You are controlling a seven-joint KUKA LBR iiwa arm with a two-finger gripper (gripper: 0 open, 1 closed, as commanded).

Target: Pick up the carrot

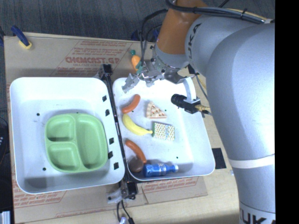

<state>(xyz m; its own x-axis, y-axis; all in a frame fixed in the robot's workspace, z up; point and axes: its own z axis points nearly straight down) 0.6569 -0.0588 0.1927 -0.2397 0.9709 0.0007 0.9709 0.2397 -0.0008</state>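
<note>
The carrot (136,62), small and orange with a green top, shows just past the far rim of the right bin (198,143). It sits tight against the far side of my gripper (138,76), which hovers over that bin's far left corner. The gripper's body hides where they meet, so a grasp cannot be confirmed.
The right bin holds a red sausage (131,103), a banana (135,126), a pizza slice (155,111), a checked sponge (163,131), a second sausage (135,148), a brown lump (136,164) and a blue bottle (160,169). A green divided plate (76,143) lies in the left bin (28,92).
</note>
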